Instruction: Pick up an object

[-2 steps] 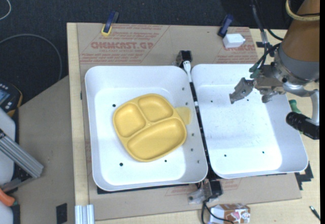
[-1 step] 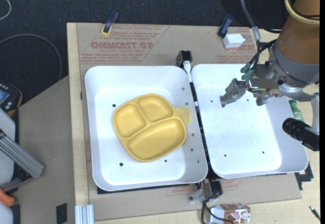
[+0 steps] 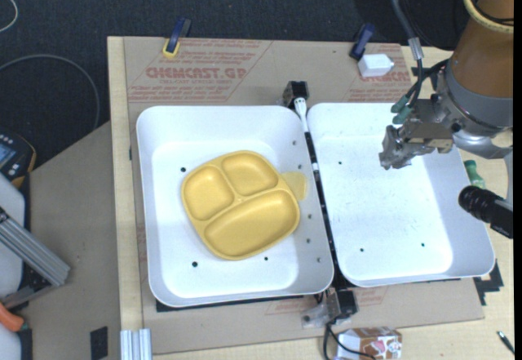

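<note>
A yellow divided plate [image 3: 240, 204] with three compartments lies in the left white bin [image 3: 159, 146], slightly right of its middle. My gripper [image 3: 395, 156] hangs over the upper right part of the right white bin [image 3: 408, 252], well away from the plate. Nothing shows between its fingers. The grey arm with its orange band comes in from the upper right.
A white block [image 3: 375, 65] sits on the cardboard behind the right bin. Blue clamps [image 3: 175, 36] hold the board's back edge. A black clip [image 3: 295, 93] sits between the bins at the back. Cables and a small box [image 3: 377, 344] lie at the front.
</note>
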Robot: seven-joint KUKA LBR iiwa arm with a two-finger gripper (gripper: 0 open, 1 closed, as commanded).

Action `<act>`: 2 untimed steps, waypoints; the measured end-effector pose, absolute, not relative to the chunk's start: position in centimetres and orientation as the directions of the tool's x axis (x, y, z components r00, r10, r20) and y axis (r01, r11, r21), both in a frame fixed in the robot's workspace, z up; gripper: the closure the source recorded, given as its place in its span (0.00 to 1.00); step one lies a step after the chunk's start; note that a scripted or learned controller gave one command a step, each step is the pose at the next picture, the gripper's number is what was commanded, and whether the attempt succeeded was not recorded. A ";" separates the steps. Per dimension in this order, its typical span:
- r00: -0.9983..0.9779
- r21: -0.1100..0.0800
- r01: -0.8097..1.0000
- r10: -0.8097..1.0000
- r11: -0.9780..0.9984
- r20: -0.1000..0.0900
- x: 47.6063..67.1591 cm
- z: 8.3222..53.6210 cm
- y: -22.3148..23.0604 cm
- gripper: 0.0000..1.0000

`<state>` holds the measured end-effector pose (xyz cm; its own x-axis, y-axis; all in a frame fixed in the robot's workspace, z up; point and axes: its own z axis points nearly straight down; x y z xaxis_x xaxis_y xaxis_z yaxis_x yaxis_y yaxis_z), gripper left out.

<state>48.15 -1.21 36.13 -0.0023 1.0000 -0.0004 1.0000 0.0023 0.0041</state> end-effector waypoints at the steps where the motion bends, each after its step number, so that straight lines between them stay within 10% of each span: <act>1: -0.007 0.013 1.000 1.000 0.007 0.003 48.0 45.8 4.1 1.00; 2: -0.008 0.002 1.000 1.000 0.008 0.002 47.9 45.1 10.7 1.00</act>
